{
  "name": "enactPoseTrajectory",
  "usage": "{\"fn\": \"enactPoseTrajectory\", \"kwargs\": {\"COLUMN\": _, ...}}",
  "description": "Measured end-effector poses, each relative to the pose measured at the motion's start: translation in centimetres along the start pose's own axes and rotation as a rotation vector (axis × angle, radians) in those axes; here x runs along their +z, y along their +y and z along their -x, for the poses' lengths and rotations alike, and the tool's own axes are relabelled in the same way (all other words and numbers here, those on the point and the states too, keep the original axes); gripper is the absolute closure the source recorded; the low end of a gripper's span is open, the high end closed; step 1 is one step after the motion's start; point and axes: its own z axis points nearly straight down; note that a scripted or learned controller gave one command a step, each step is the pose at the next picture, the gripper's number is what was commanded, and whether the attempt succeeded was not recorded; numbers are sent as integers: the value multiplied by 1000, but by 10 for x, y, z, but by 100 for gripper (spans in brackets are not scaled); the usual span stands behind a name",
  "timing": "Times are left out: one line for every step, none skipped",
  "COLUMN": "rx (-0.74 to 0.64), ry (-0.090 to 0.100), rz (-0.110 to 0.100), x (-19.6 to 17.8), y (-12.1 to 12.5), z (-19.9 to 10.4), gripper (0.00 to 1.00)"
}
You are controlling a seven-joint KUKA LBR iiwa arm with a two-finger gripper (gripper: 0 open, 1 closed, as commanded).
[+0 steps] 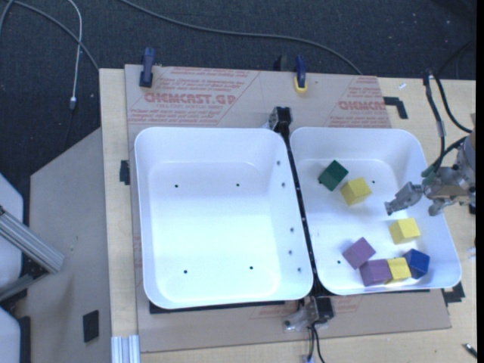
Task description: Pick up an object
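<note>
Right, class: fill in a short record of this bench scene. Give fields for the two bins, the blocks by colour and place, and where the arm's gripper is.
left bin: white, shallow
right bin: white, holds all the blocks
green block: upper middle of right bin
yellow blocks: one beside the green block, one near the right wall, one in the bottom cluster
purple blocks: two, and, bottom cluster
blue block: bottom right corner, touching a yellow block
gripper: over the right bin's right side, above the blocks

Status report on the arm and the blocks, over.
Claw over right bin, holding nothing. Nearest: yellow block, untouched. Way clear.
</note>
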Motion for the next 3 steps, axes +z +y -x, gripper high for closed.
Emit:
{"fn": "enactPoseTrajectory", "kwargs": {"rx": -2, "ry": 3, "rz": -8, "x": 107, "y": 43, "z": -2, "gripper": 0}}
{"fn": "enactPoseTrajectory", "kwargs": {"rx": -5, "ry": 1, "rz": -1, "x": 132, "y": 119, "z": -42, "gripper": 0}}
{"fn": "enactPoseTrajectory", "kwargs": {"rx": 0, "ry": 0, "rz": 0, "x": 130, "y": 118, "z": -39, "gripper": 0}}
